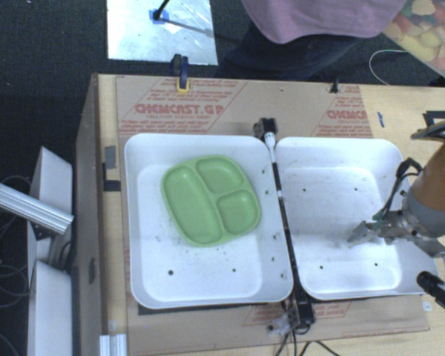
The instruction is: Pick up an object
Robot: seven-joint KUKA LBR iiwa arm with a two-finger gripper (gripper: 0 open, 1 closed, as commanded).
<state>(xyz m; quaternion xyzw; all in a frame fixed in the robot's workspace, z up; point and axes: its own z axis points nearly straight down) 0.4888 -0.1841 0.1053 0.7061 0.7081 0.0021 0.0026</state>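
Gripper (360, 233) low over right bin (334, 154), grip state unclear; smooth green three-compartment plastic tray (211, 199) flat in left bin (200, 143)

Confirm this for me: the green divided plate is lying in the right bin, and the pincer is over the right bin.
Not quite. The camera view shows the green divided plate lying in the left bin, not the right one. The rest stands: the pincer is over the right bin.
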